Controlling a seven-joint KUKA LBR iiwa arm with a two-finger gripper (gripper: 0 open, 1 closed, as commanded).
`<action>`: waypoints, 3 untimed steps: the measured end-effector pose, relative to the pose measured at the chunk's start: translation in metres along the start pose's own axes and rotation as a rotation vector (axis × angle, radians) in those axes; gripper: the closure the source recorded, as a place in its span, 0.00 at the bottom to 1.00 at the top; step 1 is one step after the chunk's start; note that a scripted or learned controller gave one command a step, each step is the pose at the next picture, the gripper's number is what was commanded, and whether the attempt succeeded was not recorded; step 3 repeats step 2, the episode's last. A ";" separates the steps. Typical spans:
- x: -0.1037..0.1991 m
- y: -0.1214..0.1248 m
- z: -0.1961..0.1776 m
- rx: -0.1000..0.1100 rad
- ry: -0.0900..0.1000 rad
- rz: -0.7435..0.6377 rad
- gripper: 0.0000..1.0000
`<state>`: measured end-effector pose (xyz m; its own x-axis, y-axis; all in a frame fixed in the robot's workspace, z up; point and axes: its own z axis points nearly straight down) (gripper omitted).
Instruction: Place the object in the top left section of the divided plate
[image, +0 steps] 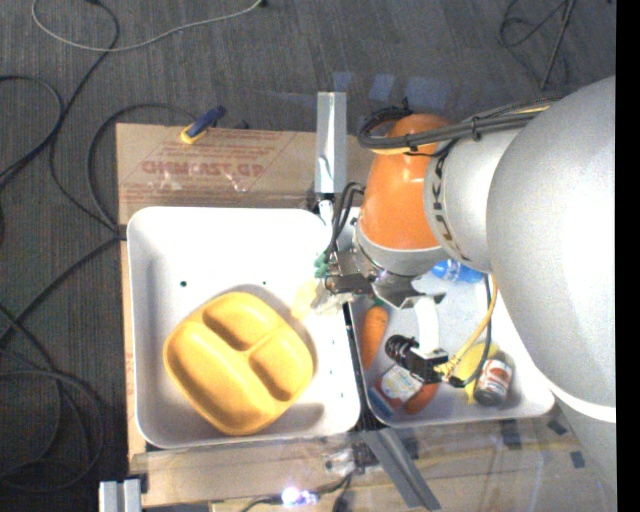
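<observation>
One slanted overhead view. Let go here, the small pale object (308, 298) would likely land on the left bin (150, 250) floor, short of the yellow divided plate (240, 362) at lower left. It sits just left of the gripper (330, 288); whether it is clasped, I cannot tell.

One grey metal arm (540, 200), broad and smooth-cased: enters the camera view from the right, bulks large in the upper right and reaches leftward to the middle. One glossy orange wrist band (405, 195), rounded: caps the arm's left end, seen from above with the wrist turned downward. One dark metal gripper (330, 285), small: projects at the band's lower left, largely hidden beneath it, opening not discernible.
</observation>
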<state>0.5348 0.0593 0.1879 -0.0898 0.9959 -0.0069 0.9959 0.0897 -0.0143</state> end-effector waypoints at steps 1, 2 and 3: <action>-0.002 -0.054 -0.024 -0.004 0.005 0.368 1.00; -0.022 -0.055 0.008 -0.004 0.005 0.098 1.00; -0.022 -0.055 0.008 -0.004 0.005 0.098 1.00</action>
